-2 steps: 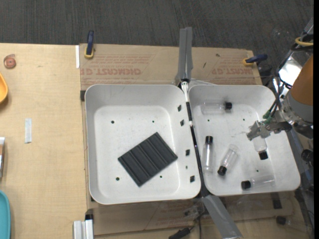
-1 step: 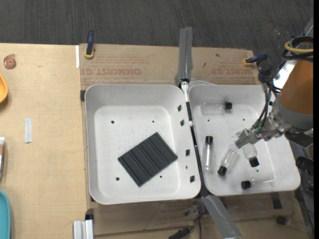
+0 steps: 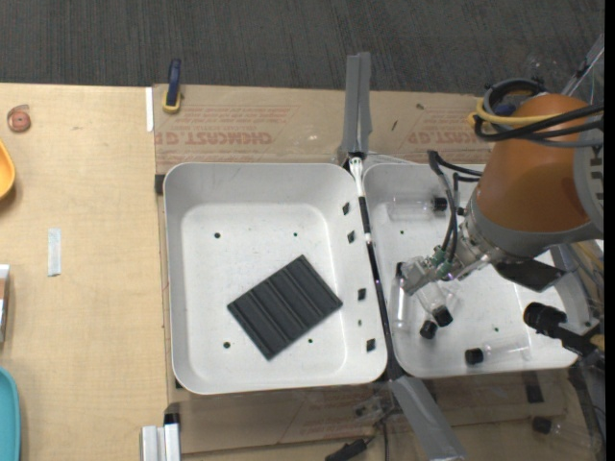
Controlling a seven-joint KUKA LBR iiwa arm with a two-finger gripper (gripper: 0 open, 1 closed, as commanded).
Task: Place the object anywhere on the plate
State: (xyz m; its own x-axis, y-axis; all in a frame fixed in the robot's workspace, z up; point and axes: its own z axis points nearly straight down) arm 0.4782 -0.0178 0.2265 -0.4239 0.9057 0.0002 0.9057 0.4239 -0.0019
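Note:
A dark grey ribbed plate (image 3: pixel 285 305) lies flat and turned at an angle on the floor of the left bin (image 3: pixel 192 257). Three small clear vials with black caps lie in the right bin (image 3: pixel 408 358): one near its far edge (image 3: pixel 423 205), one near its middle (image 3: pixel 435 319) and one by its near edge (image 3: pixel 490 354). My gripper (image 3: pixel 420 277) hangs low over the left part of the right bin, just above and to the left of the middle vial. The arm's orange band (image 3: pixel 533 161) rises behind it.
A raised divider (image 3: pixel 370 257) separates the two bins. A black fitting (image 3: pixel 544 318) sticks out at the right bin's right side. Cardboard (image 3: pixel 259 128) lies behind the bins, and a blue-handled clamp (image 3: pixel 174 84) stands at its far left corner.

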